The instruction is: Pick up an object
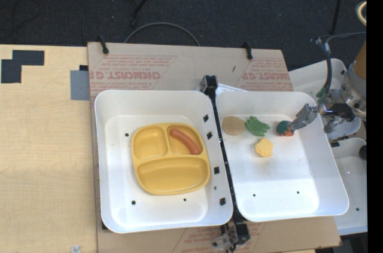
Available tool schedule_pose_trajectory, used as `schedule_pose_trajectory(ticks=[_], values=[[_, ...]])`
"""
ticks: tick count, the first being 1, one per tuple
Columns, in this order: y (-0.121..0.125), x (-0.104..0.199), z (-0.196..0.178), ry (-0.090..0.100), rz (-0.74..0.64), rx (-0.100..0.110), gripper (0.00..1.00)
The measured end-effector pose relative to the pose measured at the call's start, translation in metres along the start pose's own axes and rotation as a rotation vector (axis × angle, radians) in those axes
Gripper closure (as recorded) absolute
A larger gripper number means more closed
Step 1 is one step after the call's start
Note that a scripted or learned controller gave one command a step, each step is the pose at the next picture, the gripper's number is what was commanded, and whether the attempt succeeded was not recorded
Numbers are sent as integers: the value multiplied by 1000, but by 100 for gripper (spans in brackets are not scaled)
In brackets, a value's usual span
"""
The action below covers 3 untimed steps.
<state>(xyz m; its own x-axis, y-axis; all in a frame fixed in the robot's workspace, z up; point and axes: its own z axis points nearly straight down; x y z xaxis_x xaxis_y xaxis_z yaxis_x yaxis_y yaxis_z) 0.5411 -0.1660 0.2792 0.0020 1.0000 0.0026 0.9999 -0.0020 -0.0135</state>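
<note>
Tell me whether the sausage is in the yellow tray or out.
In. The sausage lies in the upper right compartment of the tray.

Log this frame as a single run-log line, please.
phase: reaching | gripper: low in right bin, at teal-and-orange toy | hold: none visible | right bin also: tan disc, green piece, yellow piece | left bin: yellow tray, sausage

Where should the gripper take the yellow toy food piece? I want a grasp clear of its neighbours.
Grip the yellow toy food piece across its narrow width, coming straight down from above: it lies flat on the right bin's floor, apart from the green piece.
</note>
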Motion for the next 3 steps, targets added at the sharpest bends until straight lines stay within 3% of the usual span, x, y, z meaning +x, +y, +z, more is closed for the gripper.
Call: schedule_pose_trajectory(ticks=[1,3], values=[[2,0,-6,-2,-2,-10,0],[-8,14,110,0,-2,-5,0]])
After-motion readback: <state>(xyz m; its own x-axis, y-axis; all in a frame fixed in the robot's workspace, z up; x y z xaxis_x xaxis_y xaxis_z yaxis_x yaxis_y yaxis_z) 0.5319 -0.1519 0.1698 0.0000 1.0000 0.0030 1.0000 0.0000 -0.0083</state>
